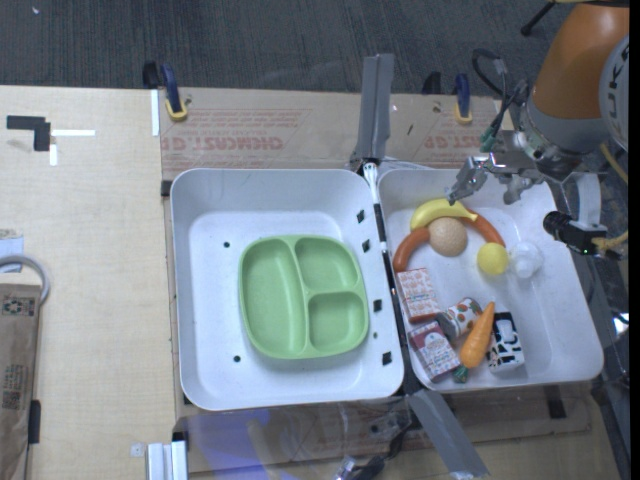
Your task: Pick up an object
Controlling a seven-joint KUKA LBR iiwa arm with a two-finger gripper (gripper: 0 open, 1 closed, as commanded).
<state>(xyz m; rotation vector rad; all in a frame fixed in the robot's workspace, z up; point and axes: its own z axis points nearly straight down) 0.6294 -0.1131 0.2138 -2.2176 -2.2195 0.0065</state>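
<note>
The right bin holds a jumble of toy food. A yellow banana lies over a tan egg-shaped ball, with an orange curved sausage arching around them. A yellow lemon and a pale white piece sit beside them. Nearer the front lie a carrot, two small red-and-white cartons and a black-and-white carton. My gripper hangs over the bin's far edge, just above and right of the banana, open with nothing between its fingers.
In the left bin rests a green divided plate. A grey divider bar runs between the bins at the back. Two clamps hold the cardboard behind. A brown paper bag lies at the far left.
</note>
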